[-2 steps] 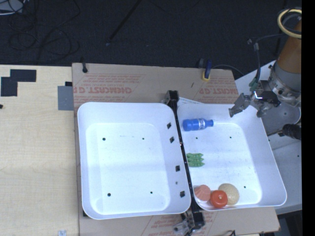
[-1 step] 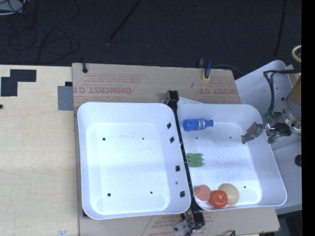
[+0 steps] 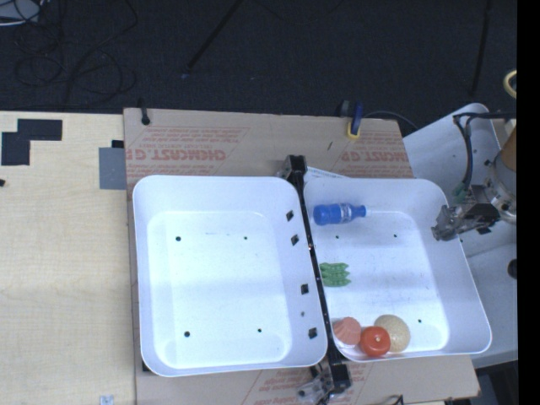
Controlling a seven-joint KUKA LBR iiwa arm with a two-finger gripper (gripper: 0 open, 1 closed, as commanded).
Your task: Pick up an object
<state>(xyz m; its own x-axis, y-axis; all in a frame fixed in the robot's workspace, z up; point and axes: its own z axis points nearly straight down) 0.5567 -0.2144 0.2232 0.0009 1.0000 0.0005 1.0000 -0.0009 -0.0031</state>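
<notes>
The right bin (image 3: 456, 310) holds a blue bottle (image 3: 338, 213) lying on its side near the far left corner. A small green object (image 3: 335, 274) lies by the bin's left wall. In the near left corner sit a pink object (image 3: 346, 331), a red round object (image 3: 375, 340) and a beige round object (image 3: 393, 332), touching each other. My gripper (image 3: 447, 224) hangs over the right bin's far right rim, well away from all the objects. Nothing shows between its fingers.
The left bin (image 3: 143, 218) stands beside the right one, with a black divider bar (image 3: 310, 268) between them. Cardboard (image 3: 228, 142) lies under both bins. Cables and the arm's base occupy the far right edge.
</notes>
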